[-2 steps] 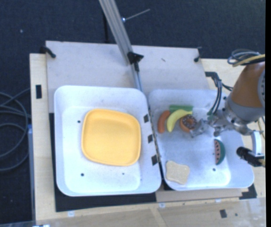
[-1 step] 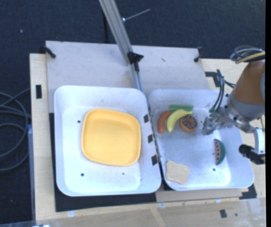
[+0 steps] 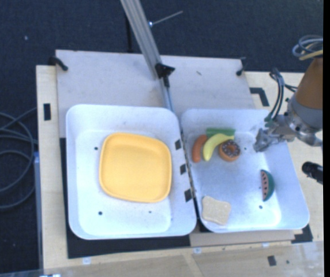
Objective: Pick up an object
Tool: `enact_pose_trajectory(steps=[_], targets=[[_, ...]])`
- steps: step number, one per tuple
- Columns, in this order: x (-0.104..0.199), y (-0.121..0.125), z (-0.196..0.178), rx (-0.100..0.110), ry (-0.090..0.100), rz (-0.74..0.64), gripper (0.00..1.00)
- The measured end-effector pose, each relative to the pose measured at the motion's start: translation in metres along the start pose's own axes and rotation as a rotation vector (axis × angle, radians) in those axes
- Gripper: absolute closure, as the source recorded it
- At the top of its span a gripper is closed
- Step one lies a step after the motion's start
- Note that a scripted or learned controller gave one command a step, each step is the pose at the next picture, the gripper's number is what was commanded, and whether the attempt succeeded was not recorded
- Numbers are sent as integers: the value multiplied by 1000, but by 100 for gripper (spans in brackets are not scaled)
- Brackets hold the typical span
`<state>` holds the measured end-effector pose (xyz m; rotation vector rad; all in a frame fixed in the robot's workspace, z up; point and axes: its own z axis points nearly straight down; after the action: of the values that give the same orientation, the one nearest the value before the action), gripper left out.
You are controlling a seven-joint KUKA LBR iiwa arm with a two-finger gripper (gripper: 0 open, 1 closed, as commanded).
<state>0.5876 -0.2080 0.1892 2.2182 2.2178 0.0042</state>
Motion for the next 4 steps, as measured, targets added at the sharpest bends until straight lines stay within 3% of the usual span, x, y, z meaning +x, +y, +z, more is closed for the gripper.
enact_pose_trajectory(steps=[1,2,4], targets=[[7,-4,-56,0,0,-1,100],[6,-4,-76,3,1,0,100],[110,-27,-54,5,2,-3,100]])
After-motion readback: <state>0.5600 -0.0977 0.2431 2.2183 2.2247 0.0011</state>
